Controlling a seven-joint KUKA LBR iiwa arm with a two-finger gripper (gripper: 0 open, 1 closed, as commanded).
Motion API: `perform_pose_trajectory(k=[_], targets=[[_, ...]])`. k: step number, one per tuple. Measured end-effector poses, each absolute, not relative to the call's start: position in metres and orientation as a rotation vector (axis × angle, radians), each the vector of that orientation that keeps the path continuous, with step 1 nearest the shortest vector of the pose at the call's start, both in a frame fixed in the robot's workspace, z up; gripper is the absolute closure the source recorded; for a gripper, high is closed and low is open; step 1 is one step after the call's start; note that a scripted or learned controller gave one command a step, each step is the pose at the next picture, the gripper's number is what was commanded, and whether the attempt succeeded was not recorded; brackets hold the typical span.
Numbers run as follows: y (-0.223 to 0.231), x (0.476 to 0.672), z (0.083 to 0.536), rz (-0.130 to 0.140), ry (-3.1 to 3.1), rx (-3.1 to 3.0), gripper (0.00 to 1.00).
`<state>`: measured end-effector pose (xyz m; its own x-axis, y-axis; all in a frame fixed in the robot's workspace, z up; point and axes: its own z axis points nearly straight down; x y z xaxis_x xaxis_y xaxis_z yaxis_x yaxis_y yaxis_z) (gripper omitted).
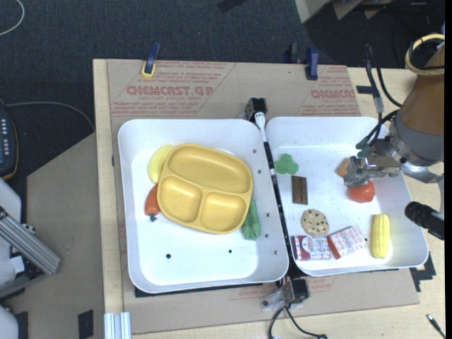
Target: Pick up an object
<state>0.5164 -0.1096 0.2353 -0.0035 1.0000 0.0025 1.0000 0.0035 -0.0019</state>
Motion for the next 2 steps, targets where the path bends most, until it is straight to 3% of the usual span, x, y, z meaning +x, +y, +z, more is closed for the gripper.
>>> perform_pose_trajectory(k=[1, 2], targets=[[-0.063, 0.5, 0.217, 0.001, -2.223, -2.213, 1.0], [-0.047, 0.487, 0.235, -0.001, -2.223, -2.219, 1.0]])
